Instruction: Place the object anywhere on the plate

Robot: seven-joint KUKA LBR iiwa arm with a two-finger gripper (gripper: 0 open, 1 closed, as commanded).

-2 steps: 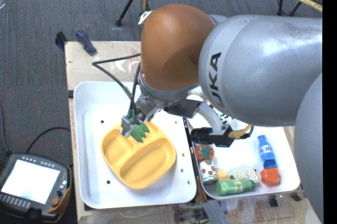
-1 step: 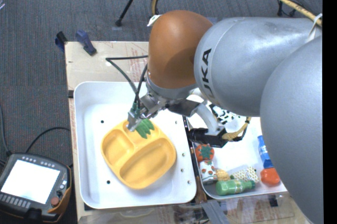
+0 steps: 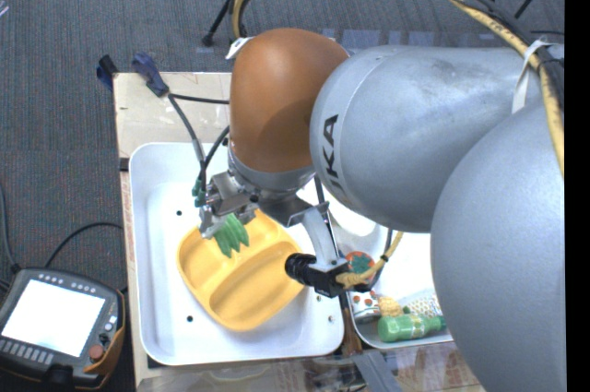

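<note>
Jaws (image 3: 224, 213) hang low over the upper-left rim of the yellow divided plastic plate (image 3: 241, 275) in the left shallow white bin (image 3: 147, 196). A small green leafy toy object (image 3: 232, 234) sits directly beneath them, over the plate; held or already resting, cannot tell. Placement looks near complete.

Black letters "KA" (image 3: 329, 144) run sideways along the grey arm (image 3: 415, 132) casing, the visible tail of the maker's name; the orange band hides the rest. The bottle (image 3: 408, 326) in the right bin carries a label too small to read.
</note>
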